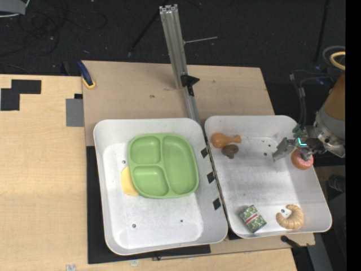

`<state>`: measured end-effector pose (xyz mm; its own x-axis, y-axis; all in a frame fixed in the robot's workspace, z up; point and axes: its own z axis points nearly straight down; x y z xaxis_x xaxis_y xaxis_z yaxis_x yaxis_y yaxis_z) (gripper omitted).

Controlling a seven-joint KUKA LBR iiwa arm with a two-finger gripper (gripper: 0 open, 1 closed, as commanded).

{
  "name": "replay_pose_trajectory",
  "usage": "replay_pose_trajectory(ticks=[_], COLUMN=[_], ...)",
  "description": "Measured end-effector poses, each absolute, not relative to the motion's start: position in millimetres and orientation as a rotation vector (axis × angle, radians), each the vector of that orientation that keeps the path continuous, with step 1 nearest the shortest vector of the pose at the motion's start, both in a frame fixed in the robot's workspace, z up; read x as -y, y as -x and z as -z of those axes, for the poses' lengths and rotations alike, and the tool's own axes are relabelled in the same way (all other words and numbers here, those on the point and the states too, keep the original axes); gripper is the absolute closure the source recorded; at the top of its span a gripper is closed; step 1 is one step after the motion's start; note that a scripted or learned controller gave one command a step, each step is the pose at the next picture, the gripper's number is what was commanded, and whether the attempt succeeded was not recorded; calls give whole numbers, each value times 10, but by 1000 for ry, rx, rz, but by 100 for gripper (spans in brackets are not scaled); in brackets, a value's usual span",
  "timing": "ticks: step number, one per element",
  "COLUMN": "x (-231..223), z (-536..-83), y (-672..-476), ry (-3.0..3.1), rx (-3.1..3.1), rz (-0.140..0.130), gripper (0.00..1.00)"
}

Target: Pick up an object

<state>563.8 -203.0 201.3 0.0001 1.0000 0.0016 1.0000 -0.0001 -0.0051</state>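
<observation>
Yellow object (127,182) half under green plate (163,166)

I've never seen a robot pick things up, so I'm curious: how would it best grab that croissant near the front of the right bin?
Probably from straight above, closing the claw across the thick middle of the croissant. It lies flat in a curve, with bare bin floor on its left side, while the right bin wall sits close on its right, so a sideways approach looks cramped.
</observation>
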Motion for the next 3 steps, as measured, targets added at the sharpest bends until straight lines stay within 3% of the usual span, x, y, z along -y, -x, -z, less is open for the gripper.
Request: replay_pose_trajectory(ticks=[1,3], x=[2031,1980], z=[-2025,-1045], y=[-5646,-5727], ry=[2220,2219], rx=[2220,2224], rz=[-2,2], gripper=[0,0])
